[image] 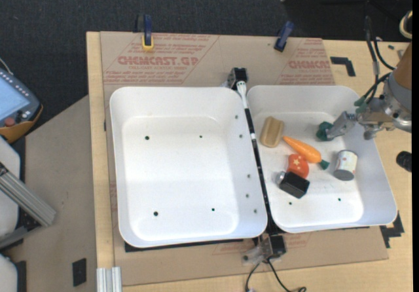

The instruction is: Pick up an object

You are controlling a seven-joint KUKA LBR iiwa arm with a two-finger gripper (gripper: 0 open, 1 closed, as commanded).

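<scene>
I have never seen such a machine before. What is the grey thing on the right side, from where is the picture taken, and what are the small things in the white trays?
The picture comes from one fixed camera above a bench, looking down at a slant. The grey thing is a robot arm reaching in from the right; its gripper hangs over the right bin. Whether its fingers hold anything is hard to tell. In that bin lie a tan block, an orange carrot-shaped toy, a red-orange round object, a black block, a white and grey cylinder and a dark green object beside the gripper. The left bin sits next to it.
</scene>
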